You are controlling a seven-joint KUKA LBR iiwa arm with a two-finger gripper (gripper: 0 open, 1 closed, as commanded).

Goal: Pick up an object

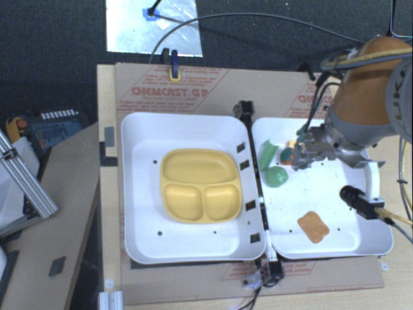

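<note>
Green toy [276,176] sits at the gripper's [298,161] seven o'clock; approach step, grip state unclear; next: descend.

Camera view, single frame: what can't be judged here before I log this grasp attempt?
- Gripper: its fingers are too dark and small against the wrist to read; contact with anything is unclear.
- Small multicoloured object: partly covered by the gripper, so its identity is unclear.
- Green objects: whether this is one piece or two touching cannot be told.
- Arm: cut off by the right edge.
- Right bin: its far right corner is hidden under the arm.
</note>
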